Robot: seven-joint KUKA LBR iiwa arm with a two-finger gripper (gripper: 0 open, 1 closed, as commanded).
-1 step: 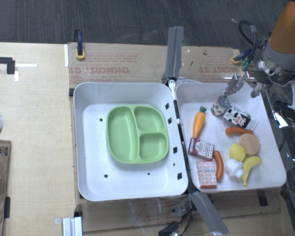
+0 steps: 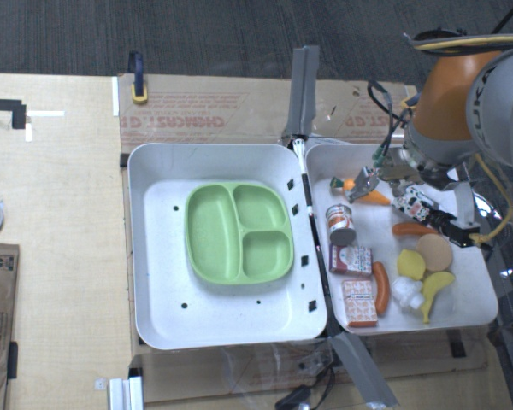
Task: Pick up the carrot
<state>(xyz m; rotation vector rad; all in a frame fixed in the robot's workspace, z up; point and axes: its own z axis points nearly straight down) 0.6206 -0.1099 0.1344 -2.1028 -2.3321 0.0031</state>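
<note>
The carrot point(image 2: 376, 198) is a small orange piece lying near the back of the right bin point(image 2: 474, 314), close to its left wall. An orange tip pokes out to the left of the gripper. My gripper point(image 2: 364, 183) hangs directly over the carrot's left part and hides its middle. Whether the gripper touches the carrot is unclear from this angle. The grey arm with its orange band reaches in from the upper right.
Several toy foods share the right bin: a can point(image 2: 339, 219), a dark red box point(image 2: 351, 260), a pink carton point(image 2: 358, 302), a sausage point(image 2: 381, 287), a lemon point(image 2: 411, 265), a banana point(image 2: 436, 289), a brown egg shape point(image 2: 435, 251). The left bin point(image 2: 154, 254) holds a green divided plate point(image 2: 239, 231).
</note>
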